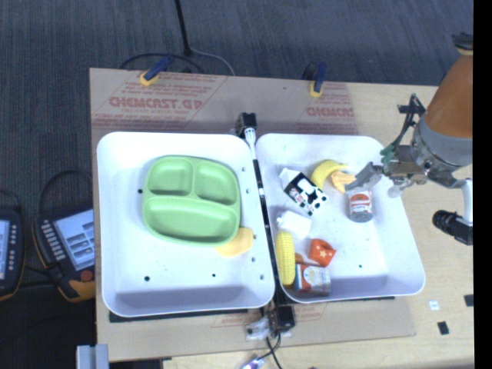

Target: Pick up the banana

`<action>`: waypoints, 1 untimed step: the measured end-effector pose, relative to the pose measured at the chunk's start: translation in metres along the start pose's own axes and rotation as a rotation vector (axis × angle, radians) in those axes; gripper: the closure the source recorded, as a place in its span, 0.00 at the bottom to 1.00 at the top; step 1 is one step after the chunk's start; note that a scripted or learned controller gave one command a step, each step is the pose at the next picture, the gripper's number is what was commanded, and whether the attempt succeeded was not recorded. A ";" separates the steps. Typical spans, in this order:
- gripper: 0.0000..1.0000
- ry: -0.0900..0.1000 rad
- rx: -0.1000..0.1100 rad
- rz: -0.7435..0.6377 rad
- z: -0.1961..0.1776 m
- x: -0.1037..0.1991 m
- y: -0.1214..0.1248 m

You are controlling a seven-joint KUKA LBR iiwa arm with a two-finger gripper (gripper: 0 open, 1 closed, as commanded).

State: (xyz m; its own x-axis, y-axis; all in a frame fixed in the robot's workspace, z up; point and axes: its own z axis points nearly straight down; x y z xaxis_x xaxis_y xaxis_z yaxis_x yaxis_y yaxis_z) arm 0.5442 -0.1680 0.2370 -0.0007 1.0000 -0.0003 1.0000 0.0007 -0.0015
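Note:
The yellow banana [329, 171] lies curved in the upper middle of the right bin [400, 279], with a small orange-yellow piece at its right end. My gripper [367, 175] reaches in from the right and hovers just right of the banana, above a small red-labelled jar [359, 204]. Nothing can be seen held in it.
The right bin also holds a black-and-white toy [306, 194], a white packet [294, 223], a corn cob [284, 256], an orange-red item [321, 250] and a can [311, 279]. In the left bin [123, 283] are a green divided plate [192, 198] and a yellow piece [237, 242].

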 end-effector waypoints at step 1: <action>0.00 0.000 0.000 -0.093 0.059 0.021 0.051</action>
State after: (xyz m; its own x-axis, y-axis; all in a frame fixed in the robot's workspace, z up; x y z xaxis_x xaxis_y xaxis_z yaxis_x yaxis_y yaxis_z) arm 0.5953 -0.1474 0.1782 -0.0938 0.9956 -0.0005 0.9956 0.0938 -0.0018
